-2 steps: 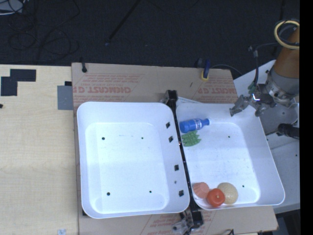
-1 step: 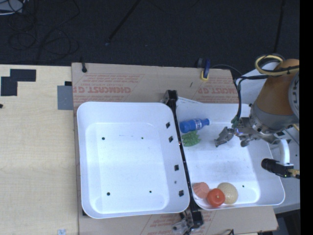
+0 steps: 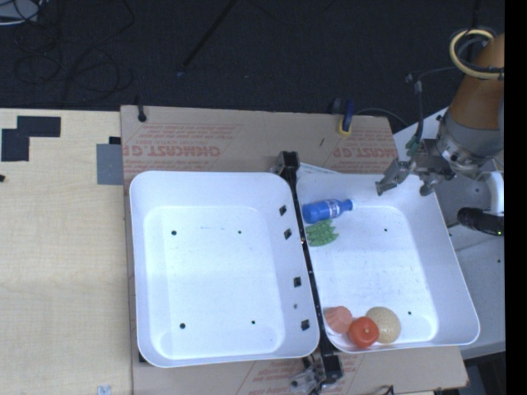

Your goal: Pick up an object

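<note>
The bench had a cardboard sheet [image 3: 247, 138] under two white bins, the left bin [image 3: 210, 188] bare. The right bin [image 3: 428, 253] held a blue bottle [image 3: 326, 210] and green thing [image 3: 321, 234] at its upper left, plus a red ball [image 3: 363, 332], tan ball [image 3: 384, 322] and pinkish piece [image 3: 337, 317] bunched low. The gripper [image 3: 410, 178] hung spread wide with nothing in it above the bin's upper right rim, so I'd say the pick hadn't started.

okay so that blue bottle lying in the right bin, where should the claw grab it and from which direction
Probably across the middle of the blue bottle, coming straight down from above. It lies on its side near the bin's far left corner, long axis running left to right with the cap end pointing right, so the fingers should close across its narrow width. The green thing sits just in front of it, so the claw should stay centred on the body.
</note>
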### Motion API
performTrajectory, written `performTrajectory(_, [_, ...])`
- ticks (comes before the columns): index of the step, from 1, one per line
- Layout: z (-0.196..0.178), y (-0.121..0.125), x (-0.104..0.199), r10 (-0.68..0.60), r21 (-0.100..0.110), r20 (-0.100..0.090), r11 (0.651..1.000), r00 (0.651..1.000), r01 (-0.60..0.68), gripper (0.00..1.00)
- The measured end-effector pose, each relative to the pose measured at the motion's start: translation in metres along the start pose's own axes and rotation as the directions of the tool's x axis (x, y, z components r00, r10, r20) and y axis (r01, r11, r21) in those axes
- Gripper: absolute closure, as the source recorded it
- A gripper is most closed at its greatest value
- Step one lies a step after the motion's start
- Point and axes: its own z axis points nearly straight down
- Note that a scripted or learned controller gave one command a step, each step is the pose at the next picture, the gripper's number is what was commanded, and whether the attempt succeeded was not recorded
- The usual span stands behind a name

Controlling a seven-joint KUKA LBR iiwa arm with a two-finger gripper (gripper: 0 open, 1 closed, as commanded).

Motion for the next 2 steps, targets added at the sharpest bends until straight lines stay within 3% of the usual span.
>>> performTrajectory(1, [0.133, -0.044, -0.033, 0.006, 0.016, -0.005, 1.0, 1.0, -0.006, 0.0])
performTrajectory(2, [0.045, 0.004, -0.033, 0.0, -0.001, -0.001, 1.0, 1.0, 0.0, 0.0])
